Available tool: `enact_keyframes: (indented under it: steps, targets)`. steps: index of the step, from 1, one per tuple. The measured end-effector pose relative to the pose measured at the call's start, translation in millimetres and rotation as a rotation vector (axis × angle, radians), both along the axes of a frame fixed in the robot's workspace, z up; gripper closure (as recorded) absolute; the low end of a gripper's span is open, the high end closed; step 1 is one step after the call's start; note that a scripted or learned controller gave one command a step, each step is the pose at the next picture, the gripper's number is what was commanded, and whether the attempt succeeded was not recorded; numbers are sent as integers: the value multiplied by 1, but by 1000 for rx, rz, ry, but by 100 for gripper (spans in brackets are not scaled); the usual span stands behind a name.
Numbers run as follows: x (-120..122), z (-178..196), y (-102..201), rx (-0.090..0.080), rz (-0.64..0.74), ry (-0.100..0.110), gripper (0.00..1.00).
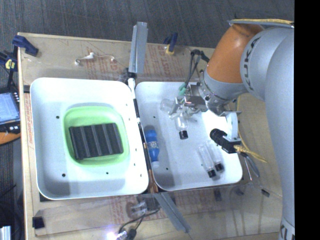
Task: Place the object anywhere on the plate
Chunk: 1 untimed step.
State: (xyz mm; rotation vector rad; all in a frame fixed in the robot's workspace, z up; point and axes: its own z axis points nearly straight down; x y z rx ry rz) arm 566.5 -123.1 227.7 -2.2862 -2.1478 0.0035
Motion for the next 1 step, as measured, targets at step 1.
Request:
enact_keyframes:
  steps: [1]
  targets:
    - [0, 0, 0, 0, 0, 0, 0]
